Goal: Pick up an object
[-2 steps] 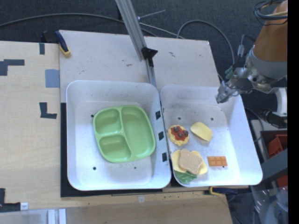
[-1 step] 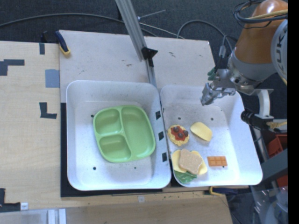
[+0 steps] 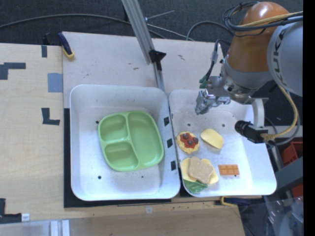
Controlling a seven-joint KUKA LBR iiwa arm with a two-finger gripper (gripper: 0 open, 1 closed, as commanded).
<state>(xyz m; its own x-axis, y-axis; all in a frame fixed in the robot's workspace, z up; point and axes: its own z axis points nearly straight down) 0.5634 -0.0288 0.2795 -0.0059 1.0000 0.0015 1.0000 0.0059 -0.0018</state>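
My gripper (image 3: 202, 106) hangs over the far left part of the right bin (image 3: 256, 181), pointing down, with nothing visible between its fingers. Nearer the camera in that bin lie a small round pizza toy (image 3: 189, 141) with red topping, a pale yellow wedge (image 3: 212, 138), a sandwich (image 3: 199, 171) with bread, cheese and lettuce, and a small orange wafer (image 3: 228, 170). The pizza toy lies closest to the gripper, a short way in front of it.
The left bin (image 3: 83, 132) holds a green divided plate (image 3: 131, 140). A metal post (image 3: 140, 26) rises at a slant behind the bins. The arm's grey and orange body (image 3: 261, 43) stands over the right bin's far side, with cables at the right.
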